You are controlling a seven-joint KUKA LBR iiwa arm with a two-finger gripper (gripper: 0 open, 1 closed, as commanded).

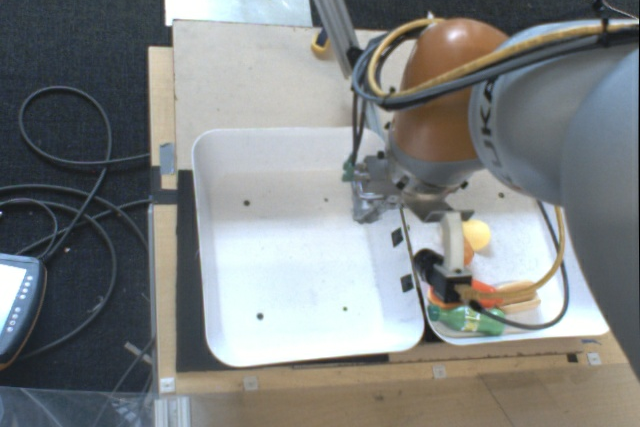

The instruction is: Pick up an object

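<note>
Objects for picking, a round yellow ball [478, 235], a green plastic bottle-shaped toy [466, 318] and an orange carrot-like piece [497, 290], are lying clustered in the right shallow white bin [580, 315]. My metal gripper [368, 200] is hanging over the wall between the bins, up-left of them, touching none.

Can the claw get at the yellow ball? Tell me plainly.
Probably yes. The yellow ball lies uncovered in the right bin, with toys beside it but none on top. The claw hangs over the bins' shared edge, so it needs a short shift right.
</note>
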